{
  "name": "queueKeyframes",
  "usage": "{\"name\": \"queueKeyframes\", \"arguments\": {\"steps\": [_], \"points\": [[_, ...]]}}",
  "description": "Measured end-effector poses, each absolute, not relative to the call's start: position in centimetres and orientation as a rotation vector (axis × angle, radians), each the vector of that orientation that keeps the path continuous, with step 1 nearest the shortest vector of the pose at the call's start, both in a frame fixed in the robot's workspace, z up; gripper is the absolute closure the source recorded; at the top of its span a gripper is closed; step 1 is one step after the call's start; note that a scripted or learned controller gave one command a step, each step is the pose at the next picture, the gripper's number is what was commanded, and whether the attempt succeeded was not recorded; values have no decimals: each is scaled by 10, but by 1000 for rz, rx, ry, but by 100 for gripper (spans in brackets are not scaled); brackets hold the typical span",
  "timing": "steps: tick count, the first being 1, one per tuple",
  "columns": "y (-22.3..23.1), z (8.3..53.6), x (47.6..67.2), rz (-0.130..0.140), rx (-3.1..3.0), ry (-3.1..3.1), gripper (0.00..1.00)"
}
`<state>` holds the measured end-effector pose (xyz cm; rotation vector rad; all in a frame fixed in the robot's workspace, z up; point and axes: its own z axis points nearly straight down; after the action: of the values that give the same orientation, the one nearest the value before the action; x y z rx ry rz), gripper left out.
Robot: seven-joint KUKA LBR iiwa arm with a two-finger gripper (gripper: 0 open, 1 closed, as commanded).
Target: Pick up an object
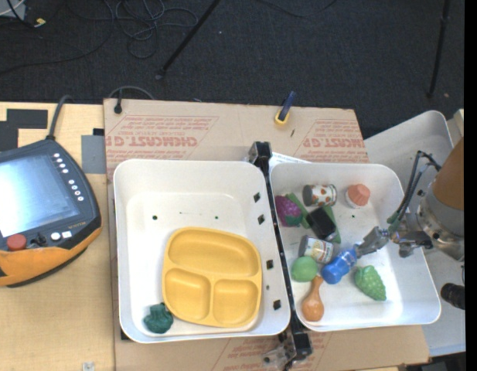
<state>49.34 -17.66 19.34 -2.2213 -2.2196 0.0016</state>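
The right bin (412, 304) holds several small objects. Among them are a blue bottle (339, 266), a green ball (304, 269), a bumpy green fruit (370, 282), an orange spoon (313, 301), two small cans (321, 195) (316, 248), a black block (321, 222), purple grapes (287, 208) and a pink cup (359, 195). My gripper (371, 243) reaches in from the right, low over the bin's middle. Its tip is just up and right of the blue bottle's cap, and I see nothing held in it.
The left bin (137, 199) holds a yellow divided plate (212, 275) and a dark green lump (157, 318) in its front left corner. A black divider (270, 230) runs between the bins. A control pendant (37, 207) lies to the left on the bench.
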Motion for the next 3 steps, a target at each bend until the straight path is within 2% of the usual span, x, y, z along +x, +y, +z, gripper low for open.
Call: {"name": "queueKeyframes", "arguments": {"steps": [1, 2, 3], "points": [[-178, 203, 493, 2, -2221, -2217, 100], [-214, 243, 491, 0, -2224, -2222, 100], [-215, 303, 475, -2, -2224, -2223, 100]]}}
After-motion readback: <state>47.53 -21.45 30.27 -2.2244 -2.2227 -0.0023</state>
